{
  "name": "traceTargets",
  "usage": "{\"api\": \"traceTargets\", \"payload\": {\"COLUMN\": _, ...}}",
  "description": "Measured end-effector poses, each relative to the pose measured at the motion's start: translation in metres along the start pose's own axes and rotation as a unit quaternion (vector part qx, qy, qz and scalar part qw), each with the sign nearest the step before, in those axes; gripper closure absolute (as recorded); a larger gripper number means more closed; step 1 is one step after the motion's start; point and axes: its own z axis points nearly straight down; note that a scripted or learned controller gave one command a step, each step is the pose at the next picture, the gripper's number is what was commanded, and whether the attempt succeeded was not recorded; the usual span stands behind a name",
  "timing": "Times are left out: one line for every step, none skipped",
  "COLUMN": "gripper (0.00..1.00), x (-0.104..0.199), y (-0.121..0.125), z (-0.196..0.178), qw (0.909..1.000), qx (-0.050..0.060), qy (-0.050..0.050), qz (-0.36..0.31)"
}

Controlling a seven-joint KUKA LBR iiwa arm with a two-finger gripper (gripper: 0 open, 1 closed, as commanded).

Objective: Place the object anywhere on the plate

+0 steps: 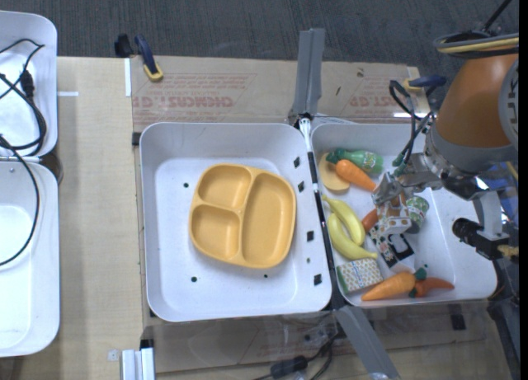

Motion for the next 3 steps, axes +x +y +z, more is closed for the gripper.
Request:
{"api": "traceTargets", "payload": {"gripper": 1.0, "x": 0.075, "y": 0.051, "z": -0.04, "qw": 0.9999, "qx": -0.001, "qy": 0.0, "qz": -0.015}}
{"api": "traceTargets", "payload": {"gripper": 1.0, "x": 0.159, "y": 0.06, "z": -0.005, "qw": 0.9975, "qx": 0.0, "qy": 0.0, "qz": -0.071}}
{"api": "traceTargets", "payload": {"gripper": 0.0, "x": 0.159, "y": 0.06, "z": -0.005, "qw": 0.9975, "qx": 0.0, "qy": 0.0, "qz": -0.071}}
